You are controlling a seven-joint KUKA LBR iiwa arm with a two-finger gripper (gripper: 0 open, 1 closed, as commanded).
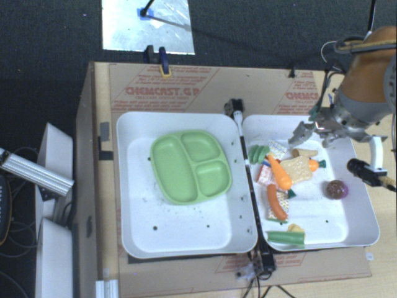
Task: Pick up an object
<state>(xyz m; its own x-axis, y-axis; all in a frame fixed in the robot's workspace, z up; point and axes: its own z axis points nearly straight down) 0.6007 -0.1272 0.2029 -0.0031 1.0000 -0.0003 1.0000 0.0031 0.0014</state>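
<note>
The right white bin [360, 219] holds a heap of toy food. An orange carrot [280, 174] lies over a tan cracker [299, 167], with a red-orange sausage [276, 202] below them. A green pea pod [258, 153] sits at the heap's left, a dark red ball [337, 189] lies apart to the right, and a green stick [286, 237] rests by the front rim. My gripper [313, 135] hangs open over the bin's back part, just above the cracker, with nothing between its fingers.
The left white bin [139, 228] carries a green divided plate [191, 166]. A black ridge [247, 172] separates the two bins. The arm's grey body and orange band [372, 73] fill the upper right. A black cable part [366, 171] juts over the right bin's edge.
</note>
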